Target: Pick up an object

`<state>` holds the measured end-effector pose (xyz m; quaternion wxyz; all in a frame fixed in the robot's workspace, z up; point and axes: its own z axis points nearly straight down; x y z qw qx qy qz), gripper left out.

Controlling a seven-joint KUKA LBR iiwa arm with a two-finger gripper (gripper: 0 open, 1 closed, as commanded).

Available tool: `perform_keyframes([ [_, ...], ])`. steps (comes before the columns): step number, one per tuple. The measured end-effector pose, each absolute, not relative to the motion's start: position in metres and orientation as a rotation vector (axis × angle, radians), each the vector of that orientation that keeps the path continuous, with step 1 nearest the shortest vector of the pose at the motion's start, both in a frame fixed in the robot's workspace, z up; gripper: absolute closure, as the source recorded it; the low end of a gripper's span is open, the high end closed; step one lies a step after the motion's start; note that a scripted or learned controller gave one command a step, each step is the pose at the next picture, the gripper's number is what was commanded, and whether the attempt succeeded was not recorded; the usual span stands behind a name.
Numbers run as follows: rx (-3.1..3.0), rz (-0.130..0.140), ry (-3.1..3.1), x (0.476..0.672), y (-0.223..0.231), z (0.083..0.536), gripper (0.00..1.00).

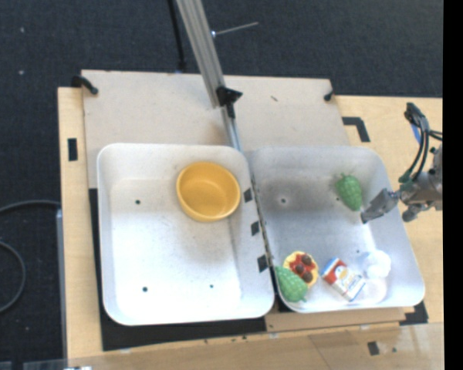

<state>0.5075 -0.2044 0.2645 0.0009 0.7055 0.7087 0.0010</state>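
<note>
My gripper (387, 213) hangs over the right edge of the right bin (309, 168), open, with nothing between its fingers. One dark finger (376, 206) points down-left into the bin. A green bumpy object (349, 191) lies just left of that finger, apart from it. Along the bin's front edge lie a second green object (292, 284), a small yellow piece with red berries (302, 266), a red and white carton (341, 277) and a white translucent object (376, 267).
A yellow bowl (208, 190) stands upright in the back of the left bin (131, 237). A metal pole (204, 48) slants up from the divide between the bins. Cables (418, 141) hang by the wrist at the right.
</note>
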Motion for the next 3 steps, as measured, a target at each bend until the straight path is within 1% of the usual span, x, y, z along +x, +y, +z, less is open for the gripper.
perform_keyframes([
  [1, 2.216, 0.004, 2.224, 0.508, -0.204, 0.265, 0.0],
  [2, 2.222, -0.004, 2.223, 0.501, -0.198, 0.21, 0.0],
  [3, 2.223, -0.005, 2.221, 0.508, -0.204, 0.163, 0.0],
])
